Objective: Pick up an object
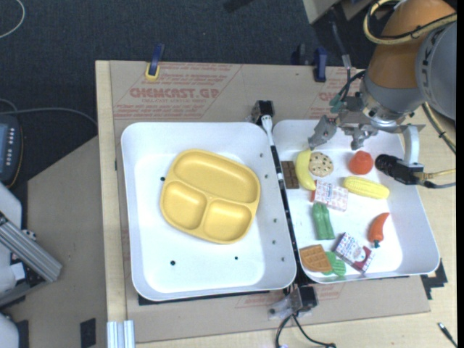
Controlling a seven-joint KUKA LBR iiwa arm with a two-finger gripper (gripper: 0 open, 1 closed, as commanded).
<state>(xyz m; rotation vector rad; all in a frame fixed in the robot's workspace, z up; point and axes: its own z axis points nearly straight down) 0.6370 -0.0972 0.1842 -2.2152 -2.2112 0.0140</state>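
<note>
We see the two-finger gripper [341,133] hanging over the far edge of the right white bin [424,230], its fingers spread with nothing between them. Just near of it lie a round speckled cookie [320,165] on a yellow banana [306,170], and a red tomato [361,162] to their right. Nearer still sit a yellow corn cob [366,188], a green pickle-like piece [322,220] and a red chilli pepper [378,228]. This bin is crowded, with bare floor mainly along its right edge. The left white bin [138,216] holds a yellow three-compartment plastic tray [210,195], with open floor all around it
</note>
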